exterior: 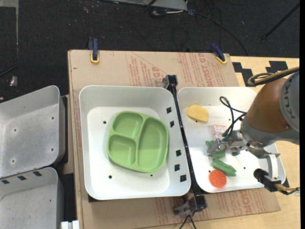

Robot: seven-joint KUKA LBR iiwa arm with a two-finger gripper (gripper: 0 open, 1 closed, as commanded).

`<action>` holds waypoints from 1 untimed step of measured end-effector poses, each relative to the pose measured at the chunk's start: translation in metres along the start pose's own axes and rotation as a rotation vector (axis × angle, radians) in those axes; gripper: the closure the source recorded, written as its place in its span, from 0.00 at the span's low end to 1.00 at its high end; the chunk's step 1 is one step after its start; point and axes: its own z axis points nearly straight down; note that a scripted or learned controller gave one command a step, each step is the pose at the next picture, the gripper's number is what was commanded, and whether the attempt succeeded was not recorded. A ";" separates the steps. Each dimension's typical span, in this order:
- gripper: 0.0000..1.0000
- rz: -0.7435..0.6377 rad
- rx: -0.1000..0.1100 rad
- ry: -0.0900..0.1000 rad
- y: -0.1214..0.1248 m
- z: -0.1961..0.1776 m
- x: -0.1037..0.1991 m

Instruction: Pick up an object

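Observation:
The right bin (200, 182) holds a yellow lump (198, 113) at its far side, a red-orange disc (218, 178) near its front wall and a long green piece (224, 167) just above the disc. A second small green piece (214, 148) lies at mid-bin. My gripper (218, 145) is down right at this small green piece, reaching in from the right, and partly covers it. A pale pinkish packet (218, 130) lies just behind the gripper.
A green divided plate (138, 141) sits in the left bin (90, 104). A black divider (179, 132) runs between the two bins. The grey and orange arm (271, 113) covers the right bin's right side. Cables (228, 109) trail over its far corner.

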 end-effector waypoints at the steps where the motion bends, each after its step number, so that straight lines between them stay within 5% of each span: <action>1: 1.00 0.002 -0.005 -0.001 0.001 -0.013 0.000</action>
